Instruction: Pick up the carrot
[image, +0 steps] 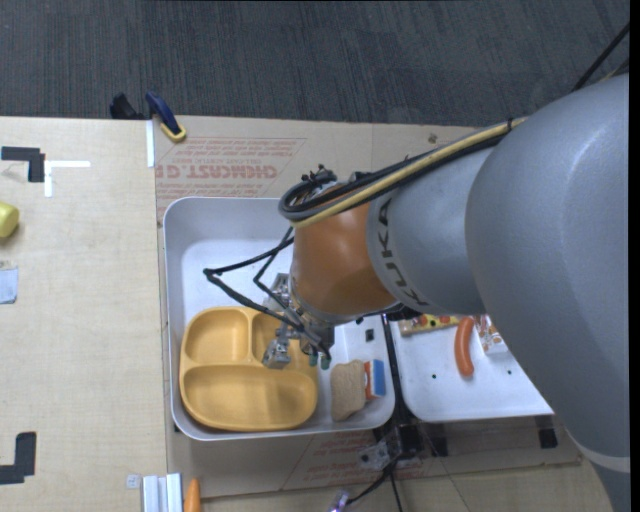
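The carrot, a slim orange-red stick, lies in the right bin near its far side, pointing roughly front to back. My gripper hangs low in the left bin, at the right edge of a yellow divided plate. It is well to the left of the carrot, with the wall between the bins in between. The orange band and grey body of the arm hide much of both bins.
A slice of brown bread and a small blue and orange packet lie in the left bin, right of the plate. A yellow object sits on the bench at the far left. Black cables loop around the wrist.
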